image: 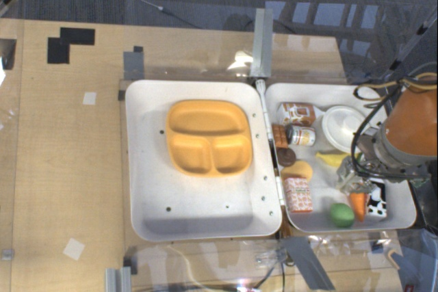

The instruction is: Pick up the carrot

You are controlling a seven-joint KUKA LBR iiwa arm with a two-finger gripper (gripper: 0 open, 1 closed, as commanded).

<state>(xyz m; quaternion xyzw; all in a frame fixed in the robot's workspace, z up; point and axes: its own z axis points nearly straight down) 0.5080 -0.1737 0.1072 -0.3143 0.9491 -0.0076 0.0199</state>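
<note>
Wooden bench (61, 167), two white bins (147, 167)

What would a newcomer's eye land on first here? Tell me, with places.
First the yellow divided tray, alone in the left bin. Next the arm's orange band at the right, over the crowded right bin, with the pincer low near the carrot. Beside the carrot lies a green ball-like fruit.
</note>
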